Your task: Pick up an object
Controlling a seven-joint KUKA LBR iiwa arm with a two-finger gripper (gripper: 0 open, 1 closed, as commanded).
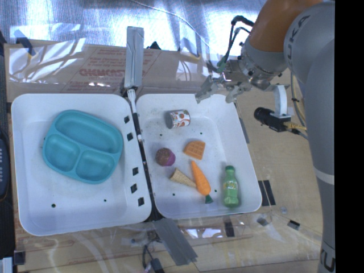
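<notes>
Green bottle (230, 186) lies by the right bin's (245, 152) near right corner, with the carrot (200, 177), cone (182, 178), purple ball (165, 156), waffle (194, 149) and small can (178, 119) spread around. Up over the far right edge hangs the pincer (218, 91), fingers spread apart and holding nothing. Best go for the can: it sits closest and alone. Come straight down, then squeeze gently.

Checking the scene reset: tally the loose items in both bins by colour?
Orange: 2, toy carrot and square waffle piece
Green: 1, small plastic bottle
Purple: 1, round ball
Tan: 1, cone
White and red: 1, small can
Teal: 1, divided plastic tray
Total: 7
</notes>
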